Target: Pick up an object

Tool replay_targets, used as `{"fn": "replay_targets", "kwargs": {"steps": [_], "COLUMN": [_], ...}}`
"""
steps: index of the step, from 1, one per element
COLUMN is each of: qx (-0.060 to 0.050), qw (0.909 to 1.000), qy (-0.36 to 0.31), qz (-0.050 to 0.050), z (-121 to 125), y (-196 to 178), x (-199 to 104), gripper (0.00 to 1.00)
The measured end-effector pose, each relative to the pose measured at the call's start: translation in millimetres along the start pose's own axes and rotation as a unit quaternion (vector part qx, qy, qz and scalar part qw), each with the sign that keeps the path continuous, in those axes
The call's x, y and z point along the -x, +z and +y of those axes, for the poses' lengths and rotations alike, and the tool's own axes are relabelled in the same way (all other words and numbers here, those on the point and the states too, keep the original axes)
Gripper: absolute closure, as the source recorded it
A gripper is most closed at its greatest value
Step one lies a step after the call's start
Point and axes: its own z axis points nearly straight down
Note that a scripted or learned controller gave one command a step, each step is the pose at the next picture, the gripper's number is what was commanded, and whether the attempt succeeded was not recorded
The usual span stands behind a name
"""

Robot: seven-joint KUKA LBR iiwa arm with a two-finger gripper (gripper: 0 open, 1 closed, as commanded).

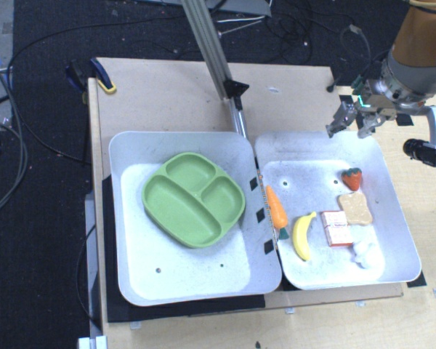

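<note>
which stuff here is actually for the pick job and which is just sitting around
For the job: gripper; carrot, banana, strawberry, toast slice, red-and-white box, small white piece, all in the right bin.

Lying about: green divided plate in the left bin; metal pole.

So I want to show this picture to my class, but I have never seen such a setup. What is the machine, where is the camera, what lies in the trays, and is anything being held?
One camera looks down at a slant on a bench. The machine is a robot arm reaching in from the right; its gripper hovers above the far edge of the right bin, with nothing between its fingers. The left bin holds a green divided plate. The right bin holds toy food: a carrot, a banana, a strawberry, a slice of bread, a small red and white box and something small and white.
</note>
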Motion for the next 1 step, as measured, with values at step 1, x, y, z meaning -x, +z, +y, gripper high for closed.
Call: {"fn": "replay_targets", "kwargs": {"steps": [1], "qx": [0.002], "qw": [1.0], "qy": [0.0], "qz": [0.0], "z": [0.8], "y": [-1.9], "x": [0.0], "gripper": [0.0]}}
